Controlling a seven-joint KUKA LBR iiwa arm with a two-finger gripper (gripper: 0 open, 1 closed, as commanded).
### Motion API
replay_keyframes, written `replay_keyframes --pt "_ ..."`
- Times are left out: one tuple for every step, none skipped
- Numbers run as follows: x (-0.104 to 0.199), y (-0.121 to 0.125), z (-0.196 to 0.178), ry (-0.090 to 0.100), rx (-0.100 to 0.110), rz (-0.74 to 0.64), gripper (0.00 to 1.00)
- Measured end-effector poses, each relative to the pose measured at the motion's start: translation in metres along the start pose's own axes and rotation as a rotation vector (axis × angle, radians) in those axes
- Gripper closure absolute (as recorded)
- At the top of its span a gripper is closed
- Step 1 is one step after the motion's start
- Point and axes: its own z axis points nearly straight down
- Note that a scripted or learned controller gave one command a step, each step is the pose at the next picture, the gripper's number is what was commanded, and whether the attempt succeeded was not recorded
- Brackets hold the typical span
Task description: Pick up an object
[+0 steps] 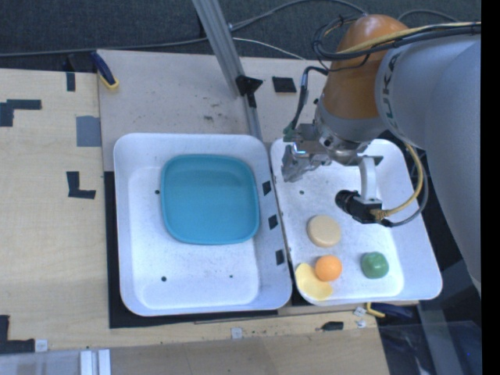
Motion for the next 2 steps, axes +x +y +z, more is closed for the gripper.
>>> replay_keyframes --pt "0.043 -0.001 0.002 0.0 0.0 0.001 1.0" --pt "0.093 0.005 0.006 0.0 0.0 0.001 1.0"
